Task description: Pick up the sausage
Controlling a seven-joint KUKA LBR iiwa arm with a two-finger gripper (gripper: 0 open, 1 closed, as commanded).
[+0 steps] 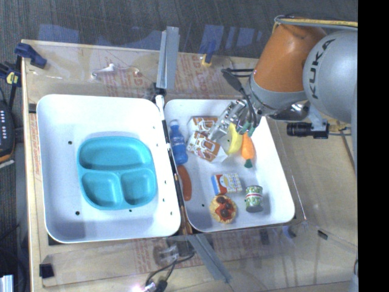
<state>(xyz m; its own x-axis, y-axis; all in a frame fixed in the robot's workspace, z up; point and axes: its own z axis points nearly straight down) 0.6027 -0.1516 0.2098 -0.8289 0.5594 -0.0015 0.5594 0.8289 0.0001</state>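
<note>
So the arm (pixel 304 66) comes in from the right and bends down over the far part of the right bin (pixel 282 187), wrist tilted toward the bin's middle. The gripper (pixel 234 125) sits low over the clutter there, right by a banana (pixel 233 142) and a carrot (pixel 247 149). I honestly can't tell how its business end is set, too much stuff crammed around it.

Right bin contents: one sausage (pixel 185 182) lying lengthwise along the bin's left wall, well apart from the gripper. One blue bottle (pixel 177 143) just beyond the sausage on the same wall. Two snack packets (pixel 203 146) near the middle, one small box (pixel 228 182), one green-labelled can (pixel 253 198), and one little pizza (pixel 223 208) at the near edge.

The left bin (pixel 55 163) holds one teal divided tray (pixel 117 170) with three compartments.
</note>
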